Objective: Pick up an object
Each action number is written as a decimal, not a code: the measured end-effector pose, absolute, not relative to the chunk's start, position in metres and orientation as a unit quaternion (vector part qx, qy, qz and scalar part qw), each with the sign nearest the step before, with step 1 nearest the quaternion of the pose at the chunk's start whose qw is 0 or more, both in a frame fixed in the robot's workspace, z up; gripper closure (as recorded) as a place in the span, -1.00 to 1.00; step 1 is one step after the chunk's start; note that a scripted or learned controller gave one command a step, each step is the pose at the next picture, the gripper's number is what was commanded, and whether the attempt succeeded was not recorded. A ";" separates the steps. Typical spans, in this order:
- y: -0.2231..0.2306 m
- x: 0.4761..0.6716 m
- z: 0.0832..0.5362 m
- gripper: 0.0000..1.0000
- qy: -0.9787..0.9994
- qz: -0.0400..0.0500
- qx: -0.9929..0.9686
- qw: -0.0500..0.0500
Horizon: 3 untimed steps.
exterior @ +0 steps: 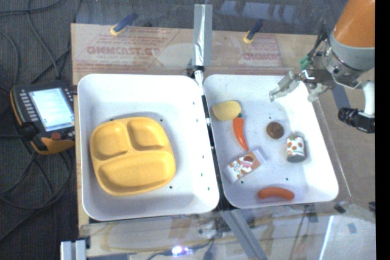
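Grey jaws (298, 83) spread open, empty, above right bin (323, 149)

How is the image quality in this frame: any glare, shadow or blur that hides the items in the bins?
Camera view: lighting is even and soft. The yellow tray and the white bin rims carry mild sheen, no blown-out glare. The carrot and sausage cast only faint shadows. The end effector looks slightly soft, its fine detail hard to read. Overall resolution is low.

One fixed camera above the bench (177, 49), angled down — both white bins (85, 131) in frame, moderate distance, floor at top, arm (359, 15) enters from right.
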<state>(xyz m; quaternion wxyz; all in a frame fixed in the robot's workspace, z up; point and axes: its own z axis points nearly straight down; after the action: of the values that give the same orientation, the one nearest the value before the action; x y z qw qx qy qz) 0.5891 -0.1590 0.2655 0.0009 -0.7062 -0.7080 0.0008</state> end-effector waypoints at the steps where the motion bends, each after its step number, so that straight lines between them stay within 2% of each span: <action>1: -0.115 0.605 0.161 -1.00 -0.688 0.002 -0.726 0.001; 2: -0.099 0.605 0.090 -1.00 -0.671 -0.002 -0.742 -0.005; 3: -0.100 0.606 0.100 1.00 -0.671 -0.003 -0.742 -0.005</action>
<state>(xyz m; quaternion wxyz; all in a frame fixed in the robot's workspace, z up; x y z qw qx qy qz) 0.6060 -0.1003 0.1003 -0.0054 -0.7418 -0.6706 -0.0030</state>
